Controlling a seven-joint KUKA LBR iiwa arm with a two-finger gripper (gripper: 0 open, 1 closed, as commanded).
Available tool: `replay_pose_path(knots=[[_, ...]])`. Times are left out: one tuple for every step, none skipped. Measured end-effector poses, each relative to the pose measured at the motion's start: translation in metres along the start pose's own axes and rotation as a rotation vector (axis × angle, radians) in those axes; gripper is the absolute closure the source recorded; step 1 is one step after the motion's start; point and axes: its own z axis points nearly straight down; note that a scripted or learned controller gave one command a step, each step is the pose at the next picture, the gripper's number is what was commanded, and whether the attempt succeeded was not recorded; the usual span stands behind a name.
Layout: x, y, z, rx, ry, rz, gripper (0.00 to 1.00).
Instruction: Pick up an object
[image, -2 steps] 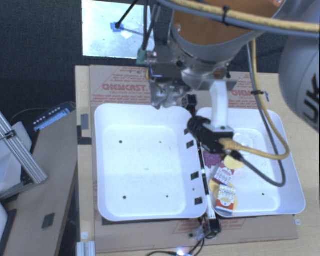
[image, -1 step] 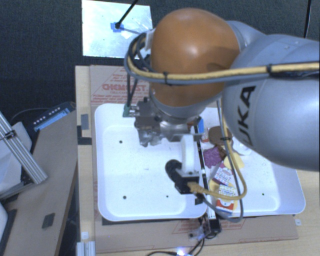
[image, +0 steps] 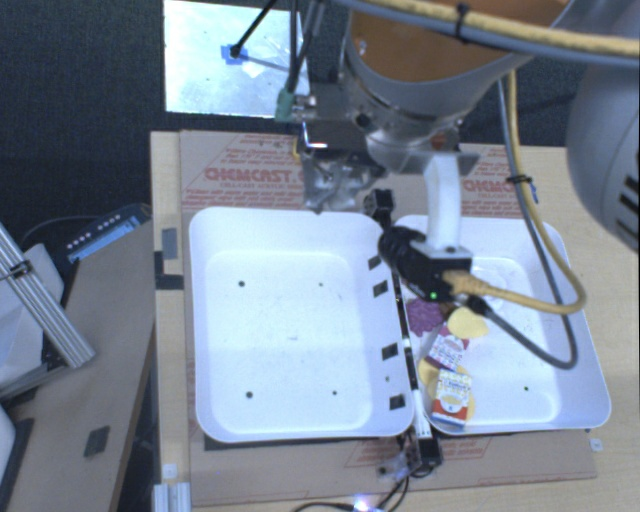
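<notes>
A small orange and white carton (image: 453, 397) lies at the near edge of the right-hand shallow white bin (image: 585, 395), close to the wall that this bin shares with its neighbour. Just beyond the carton, touching or overlapping it, is a small red and white packet (image: 447, 351), tilted. Further back sit a flat yellow rounded piece (image: 467, 323) and, just beside it toward the shared wall, a purple crumpled item (image: 424, 315). All four things huddle in one cluster along the left side of that bin. The left-hand shallow white bin (image: 290, 330) stands side by side with it, and both rest on a brown cardboard sheet with red lettering (image: 240, 172). The grey metal gripper (image: 335, 190) hangs at the far rim of the left-hand bin, near that bin's far right corner, well apart from the cluster. Whether the pincer is wide or narrow cannot be told from this view, and nothing can be seen held in it
</notes>
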Motion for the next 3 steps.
replay_pose_path(knots=[[-0.001, -0.004, 0.147, 0.030, -0.016, 0.004, 1.00], [0.000, 0.000, -0.004, 0.001, -0.001, 0.000, 1.00], [-0.002, -0.005, 0.159, 0.032, -0.016, 0.004, 1.00]])
